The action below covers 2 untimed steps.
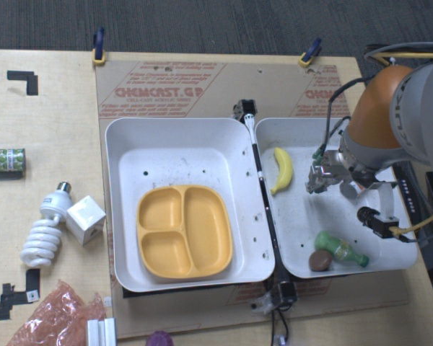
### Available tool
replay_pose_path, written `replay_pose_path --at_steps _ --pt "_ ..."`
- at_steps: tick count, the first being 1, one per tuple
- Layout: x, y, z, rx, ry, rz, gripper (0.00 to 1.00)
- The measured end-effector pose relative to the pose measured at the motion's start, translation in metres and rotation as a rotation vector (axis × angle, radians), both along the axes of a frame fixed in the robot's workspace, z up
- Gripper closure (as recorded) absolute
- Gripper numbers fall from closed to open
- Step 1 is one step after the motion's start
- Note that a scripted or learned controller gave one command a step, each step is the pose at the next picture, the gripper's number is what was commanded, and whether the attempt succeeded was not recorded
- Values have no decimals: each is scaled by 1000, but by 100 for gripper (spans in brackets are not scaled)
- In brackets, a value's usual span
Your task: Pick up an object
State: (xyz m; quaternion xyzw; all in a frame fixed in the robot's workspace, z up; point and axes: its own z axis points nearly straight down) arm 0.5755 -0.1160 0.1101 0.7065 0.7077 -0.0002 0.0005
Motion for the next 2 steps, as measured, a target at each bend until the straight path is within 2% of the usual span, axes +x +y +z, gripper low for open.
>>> replay_pose_path --at_steps 1,2 --pt "-62 18 -18 1 1 -4 0" --pt "-14 12 -18 0 0 0 0"
